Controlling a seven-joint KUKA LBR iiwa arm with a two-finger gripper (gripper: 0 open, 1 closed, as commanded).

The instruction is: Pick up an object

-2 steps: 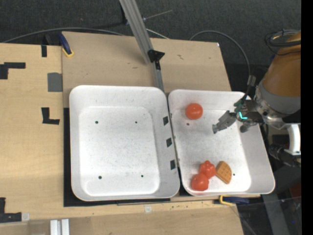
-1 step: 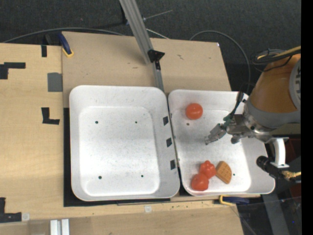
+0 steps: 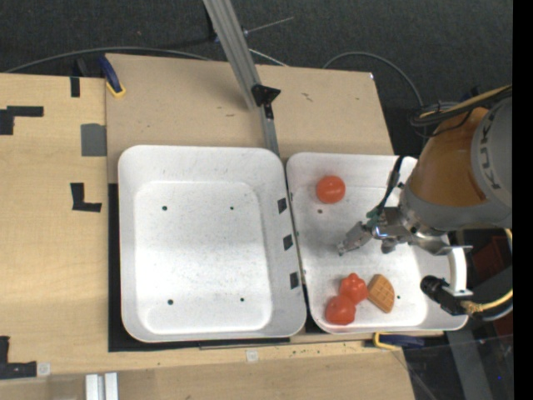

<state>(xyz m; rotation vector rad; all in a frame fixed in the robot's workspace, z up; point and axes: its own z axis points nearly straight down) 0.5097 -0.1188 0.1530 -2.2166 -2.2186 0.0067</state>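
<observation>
**Arm over the right bin, pincer among scattered play food**

The surface (image 3: 50, 182) is pale wood, with a tan board under the two bins and black tape marks toward its left side. A grey metal rail (image 3: 237, 48) slants down from the top and ends at the gap between the bins.

The left bin (image 3: 200, 161) is the larger-looking of the two, a shallow white tray with rounded corners. The right bin (image 3: 304, 248) sits just beside it, their rims touching along the middle seam.

The arm (image 3: 454, 173) comes in from the right, its orange band above the wrist showing over the right bin's far edge. The pincer (image 3: 354, 242) hangs low near the middle of the right bin; whether it is wide or narrow I cannot tell, and nothing is seen between its tips.

In the right bin, a red-orange round fruit (image 3: 331, 189) lies near the far left corner, apart from the pincer. Near the front rim lie three smaller things close together: a red pepper-like piece (image 3: 353, 287), a red round piece (image 3: 340, 310) touching it, and an orange waffle-textured piece (image 3: 381, 293) just beside them on the right.
</observation>
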